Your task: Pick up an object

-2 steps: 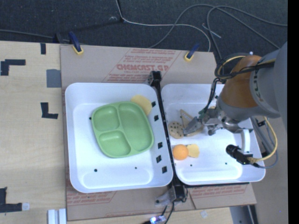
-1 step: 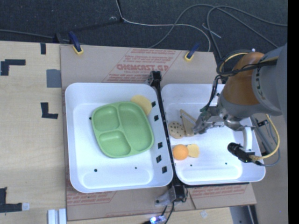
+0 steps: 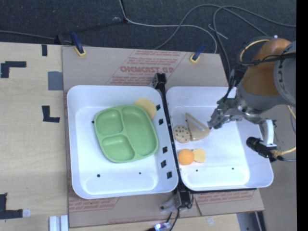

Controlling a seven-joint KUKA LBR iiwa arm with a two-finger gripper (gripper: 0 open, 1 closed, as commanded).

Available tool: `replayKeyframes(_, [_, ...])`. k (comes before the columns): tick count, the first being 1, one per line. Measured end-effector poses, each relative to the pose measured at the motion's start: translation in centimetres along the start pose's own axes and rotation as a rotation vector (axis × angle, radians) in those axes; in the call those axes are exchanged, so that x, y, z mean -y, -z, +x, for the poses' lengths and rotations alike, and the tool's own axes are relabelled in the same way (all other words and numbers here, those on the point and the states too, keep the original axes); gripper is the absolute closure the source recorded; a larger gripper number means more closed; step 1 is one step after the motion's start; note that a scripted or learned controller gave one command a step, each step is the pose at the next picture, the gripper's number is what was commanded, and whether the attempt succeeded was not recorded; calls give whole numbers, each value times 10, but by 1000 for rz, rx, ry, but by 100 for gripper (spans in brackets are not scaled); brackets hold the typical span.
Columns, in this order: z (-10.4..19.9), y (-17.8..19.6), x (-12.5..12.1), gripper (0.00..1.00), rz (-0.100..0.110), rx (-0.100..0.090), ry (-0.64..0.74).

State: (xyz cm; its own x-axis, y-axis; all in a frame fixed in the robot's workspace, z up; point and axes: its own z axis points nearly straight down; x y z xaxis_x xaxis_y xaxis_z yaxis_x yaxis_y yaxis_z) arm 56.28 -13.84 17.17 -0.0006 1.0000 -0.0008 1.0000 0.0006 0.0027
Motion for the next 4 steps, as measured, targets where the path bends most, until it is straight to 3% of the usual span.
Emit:
replayKeyframes(2, [1, 66, 1, 100, 2, -1, 1])
replayKeyframes(4, [99, 43, -16, 100, 5, -1, 4])
